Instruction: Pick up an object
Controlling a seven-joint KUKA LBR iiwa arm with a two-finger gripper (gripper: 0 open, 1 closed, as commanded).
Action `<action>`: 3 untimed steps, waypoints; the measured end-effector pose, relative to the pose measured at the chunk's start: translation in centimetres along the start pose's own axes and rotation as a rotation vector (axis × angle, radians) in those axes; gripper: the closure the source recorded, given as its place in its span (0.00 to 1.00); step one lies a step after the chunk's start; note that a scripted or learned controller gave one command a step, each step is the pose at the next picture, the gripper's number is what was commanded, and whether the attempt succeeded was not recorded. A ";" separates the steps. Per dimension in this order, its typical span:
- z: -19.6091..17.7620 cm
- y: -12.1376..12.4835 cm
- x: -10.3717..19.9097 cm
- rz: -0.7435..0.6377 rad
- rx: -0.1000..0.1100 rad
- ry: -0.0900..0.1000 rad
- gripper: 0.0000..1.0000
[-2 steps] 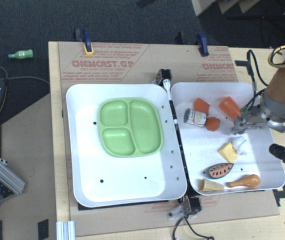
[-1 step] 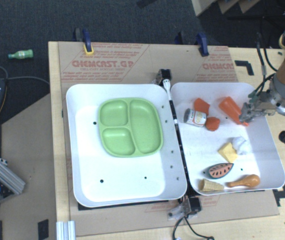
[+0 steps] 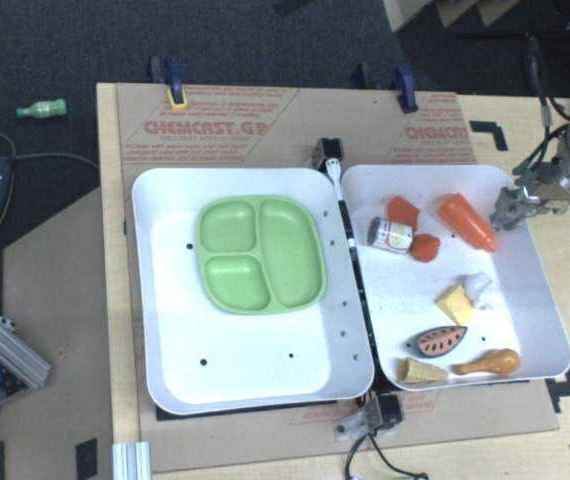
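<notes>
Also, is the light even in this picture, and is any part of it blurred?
Camera view: light is even and soft, with faint shadows under the green divided plate; no strong glare on the white bins; the tool at the right bin's rim looks slightly blurred.

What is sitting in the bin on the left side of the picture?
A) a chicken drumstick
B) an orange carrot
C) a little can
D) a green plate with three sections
D: the green divided plate lies alone in the left bin, while the carrot, can and drumstick are all in the right bin.
</notes>
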State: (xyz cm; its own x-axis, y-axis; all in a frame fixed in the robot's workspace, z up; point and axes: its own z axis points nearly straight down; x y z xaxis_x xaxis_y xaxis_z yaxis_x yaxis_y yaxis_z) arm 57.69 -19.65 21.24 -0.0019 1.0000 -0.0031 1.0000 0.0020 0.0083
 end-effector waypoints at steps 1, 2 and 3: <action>-1.4 0.1 0.0 0.001 0.003 0.001 1.00; -0.8 1.8 5.6 -0.005 0.007 0.005 1.00; -0.4 2.6 11.7 -0.005 0.010 0.006 1.00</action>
State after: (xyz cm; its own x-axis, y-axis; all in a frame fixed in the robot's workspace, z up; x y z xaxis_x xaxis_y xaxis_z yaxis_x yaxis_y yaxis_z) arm 60.23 -7.90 21.64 -0.0072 1.0000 0.0033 1.0000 0.0072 -0.0013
